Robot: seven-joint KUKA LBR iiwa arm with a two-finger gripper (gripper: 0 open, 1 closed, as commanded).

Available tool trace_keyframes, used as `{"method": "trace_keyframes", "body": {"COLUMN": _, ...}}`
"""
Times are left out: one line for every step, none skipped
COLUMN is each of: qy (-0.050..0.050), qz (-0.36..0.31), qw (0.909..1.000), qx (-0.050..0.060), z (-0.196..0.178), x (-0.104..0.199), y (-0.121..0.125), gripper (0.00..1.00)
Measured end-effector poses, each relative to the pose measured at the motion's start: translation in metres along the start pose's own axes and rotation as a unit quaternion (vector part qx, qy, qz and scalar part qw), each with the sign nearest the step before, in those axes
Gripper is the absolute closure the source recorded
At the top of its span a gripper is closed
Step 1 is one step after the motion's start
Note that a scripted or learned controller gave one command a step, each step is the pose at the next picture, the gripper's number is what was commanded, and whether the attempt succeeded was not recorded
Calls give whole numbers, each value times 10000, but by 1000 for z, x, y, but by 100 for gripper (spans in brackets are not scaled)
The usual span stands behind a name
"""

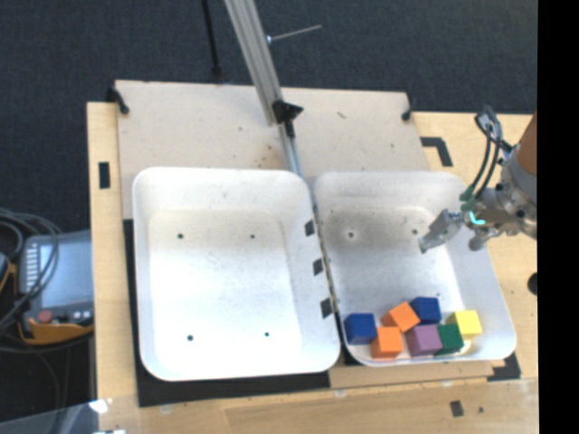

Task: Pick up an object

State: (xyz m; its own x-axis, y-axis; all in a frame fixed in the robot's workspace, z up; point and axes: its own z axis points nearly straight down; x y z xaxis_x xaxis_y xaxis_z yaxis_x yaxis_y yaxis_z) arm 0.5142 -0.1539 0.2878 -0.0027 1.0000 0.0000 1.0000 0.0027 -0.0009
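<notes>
The cubes [412, 328] look small, rigid and light (probably foam or wood); grip opposite flat faces. Jaws' state: cannot tell.

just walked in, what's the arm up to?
The arm's gripper hangs over the right bin, toward its far right side, with nothing visible between its fingers. The blocks sit clustered at the bin's near edge: a blue block, two orange ones, a second blue, a purple, a green and a yellow block. The gripper is apart from them, so no pick yet. The left bin sits alongside.
</notes>
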Motion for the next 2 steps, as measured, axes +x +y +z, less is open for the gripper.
{"method": "trace_keyframes", "body": {"qy": -3, "qz": 10, "qw": 10000, "qx": -18, "z": -2, "x": 0, "y": 0, "gripper": 0}}
{"method": "trace_keyframes", "body": {"qy": -4, "qz": 20, "qw": 10000, "qx": 14, "z": 42, "x": -7, "y": 0, "gripper": 0}}
